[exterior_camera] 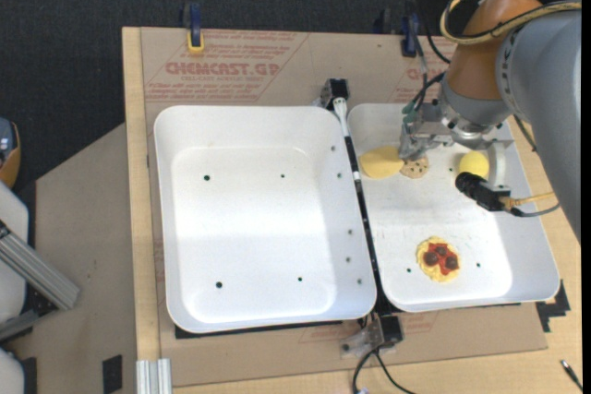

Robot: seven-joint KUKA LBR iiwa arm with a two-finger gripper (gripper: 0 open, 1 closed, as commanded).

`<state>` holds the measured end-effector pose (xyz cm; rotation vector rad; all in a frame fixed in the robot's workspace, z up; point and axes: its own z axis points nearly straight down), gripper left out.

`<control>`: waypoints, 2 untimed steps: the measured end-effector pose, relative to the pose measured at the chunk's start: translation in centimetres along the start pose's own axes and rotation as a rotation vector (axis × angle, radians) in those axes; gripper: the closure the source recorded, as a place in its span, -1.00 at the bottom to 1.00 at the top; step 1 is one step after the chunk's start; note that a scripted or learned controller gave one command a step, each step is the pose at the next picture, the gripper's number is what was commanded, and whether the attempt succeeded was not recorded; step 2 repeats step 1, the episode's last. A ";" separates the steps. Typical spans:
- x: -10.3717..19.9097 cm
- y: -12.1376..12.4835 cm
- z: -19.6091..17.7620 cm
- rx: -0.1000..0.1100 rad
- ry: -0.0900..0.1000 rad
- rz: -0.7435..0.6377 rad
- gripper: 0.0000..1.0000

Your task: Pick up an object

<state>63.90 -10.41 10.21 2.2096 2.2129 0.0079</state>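
- Leftward on the bench: left bin (249, 217), white, shallow, with dark dots on its floor.
- Right bin (480, 286) holds a pale yellow oval piece (379, 165) by the dividing edge, a cookie (416, 168) just beside it, a yellow ball (473, 163), and a small round tart with red topping (440, 258) nearer the front.
- Gripper (413, 146) low over the cookie, pointing down; cannot tell whether the pincer is apart or together.
- Arm (517, 60) enters from the right, orange band above the wrist, cut off at the frame edge.
- Ball partly hidden by a black fitting.
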 end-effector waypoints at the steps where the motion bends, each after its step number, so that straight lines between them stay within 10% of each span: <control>1: 0.0 0.0 0.1 0.002 0.000 0.000 -1.00; 2: 0.0 0.0 0.1 0.002 0.000 0.000 -1.00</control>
